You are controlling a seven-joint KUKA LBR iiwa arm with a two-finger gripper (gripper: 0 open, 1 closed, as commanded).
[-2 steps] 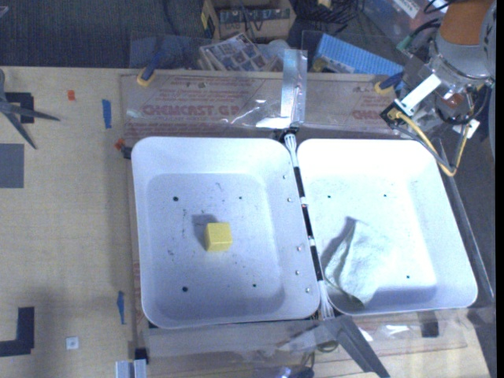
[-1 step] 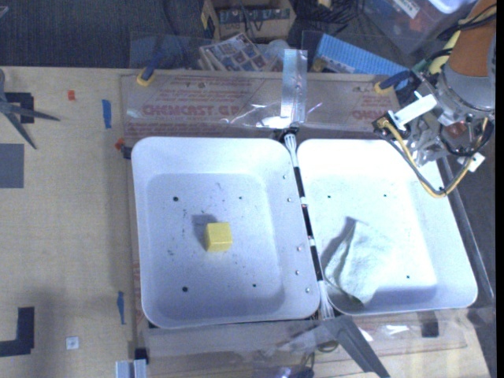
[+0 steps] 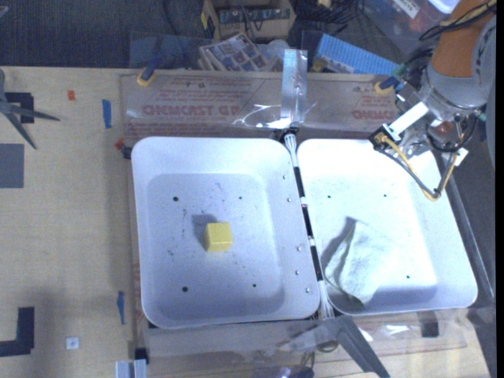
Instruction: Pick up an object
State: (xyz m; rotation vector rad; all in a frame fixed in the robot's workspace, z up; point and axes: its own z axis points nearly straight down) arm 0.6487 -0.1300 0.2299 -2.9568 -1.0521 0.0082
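Note:
A small yellow cube (image 3: 219,236) lies near the middle of the left white bin (image 3: 157,172). A crumpled white-grey cloth (image 3: 358,262) rests in the front part of the right white bin (image 3: 441,211). My gripper (image 3: 438,135) hangs over the far right corner of the right bin, below the grey wrist and orange band (image 3: 471,22). It is well away from both the cloth and the cube. A yellow cable (image 3: 425,181) loops down from the wrist over the bin's back edge. Nothing shows in the gripper.
A clear plastic sheet with red lettering (image 3: 213,105) lies behind the bins. Boxes and cables (image 3: 244,14) crowd the floor beyond the bench. Blue markers (image 3: 107,113) and black tools (image 3: 20,113) sit on the wooden bench to the left.

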